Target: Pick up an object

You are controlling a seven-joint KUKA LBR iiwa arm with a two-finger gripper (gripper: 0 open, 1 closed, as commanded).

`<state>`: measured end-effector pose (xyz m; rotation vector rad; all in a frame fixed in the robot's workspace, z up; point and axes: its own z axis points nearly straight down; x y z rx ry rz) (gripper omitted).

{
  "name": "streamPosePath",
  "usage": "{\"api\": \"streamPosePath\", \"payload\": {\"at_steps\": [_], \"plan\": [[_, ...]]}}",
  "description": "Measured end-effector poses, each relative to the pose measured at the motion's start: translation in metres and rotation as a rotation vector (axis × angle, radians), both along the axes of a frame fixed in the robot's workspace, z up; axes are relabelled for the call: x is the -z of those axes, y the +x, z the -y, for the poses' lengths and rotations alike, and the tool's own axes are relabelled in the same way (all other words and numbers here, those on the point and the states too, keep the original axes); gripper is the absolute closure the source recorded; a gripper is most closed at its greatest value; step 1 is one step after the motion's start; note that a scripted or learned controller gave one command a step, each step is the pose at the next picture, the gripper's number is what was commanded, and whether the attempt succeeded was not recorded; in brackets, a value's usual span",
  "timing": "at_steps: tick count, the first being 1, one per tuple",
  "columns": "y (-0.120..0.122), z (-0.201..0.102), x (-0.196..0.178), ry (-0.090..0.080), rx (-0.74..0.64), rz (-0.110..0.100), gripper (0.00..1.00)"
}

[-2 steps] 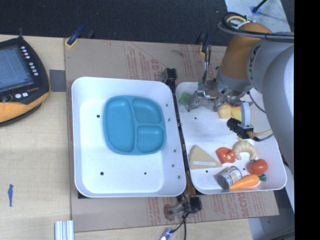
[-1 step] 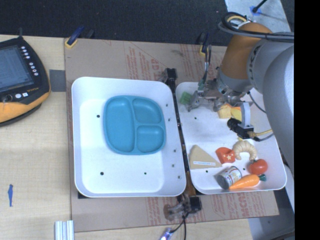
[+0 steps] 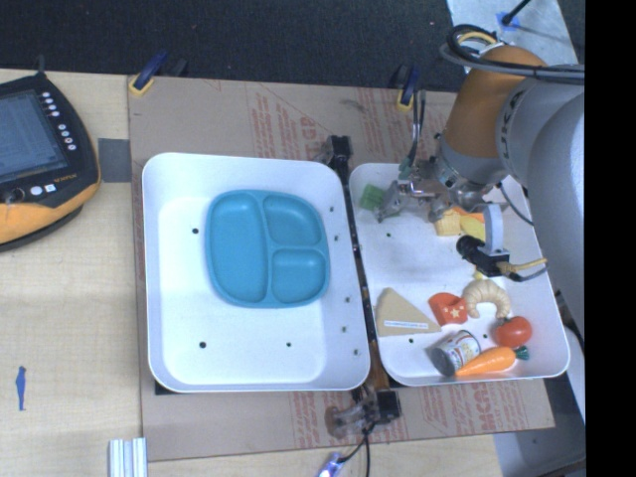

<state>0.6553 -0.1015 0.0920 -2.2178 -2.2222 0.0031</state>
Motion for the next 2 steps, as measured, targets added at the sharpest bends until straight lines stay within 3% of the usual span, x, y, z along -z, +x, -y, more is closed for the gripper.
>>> {"api": "streamPosePath", "payload": {"at_steps": [2], "plan": [[0.0008, -0.0071, 0.0001, 0.000, 0.000, -0.001, 0.00]]}}
